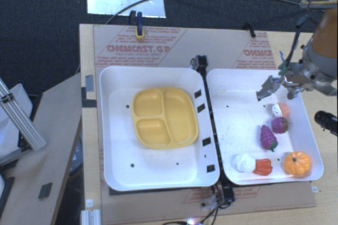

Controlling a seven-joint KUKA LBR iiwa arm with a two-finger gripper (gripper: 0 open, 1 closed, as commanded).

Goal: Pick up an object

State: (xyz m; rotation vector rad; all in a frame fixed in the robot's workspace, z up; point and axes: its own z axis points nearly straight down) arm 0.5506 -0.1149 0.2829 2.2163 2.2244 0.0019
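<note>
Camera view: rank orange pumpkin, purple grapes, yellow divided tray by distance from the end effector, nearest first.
End effector hovers over the right bin's far side.
1. Purple grapes: right bin, just below the end effector in the picture.
2. Orange pumpkin: right bin, near right corner.
3. Yellow divided tray: centre of the left bin, well across the divide.
</note>
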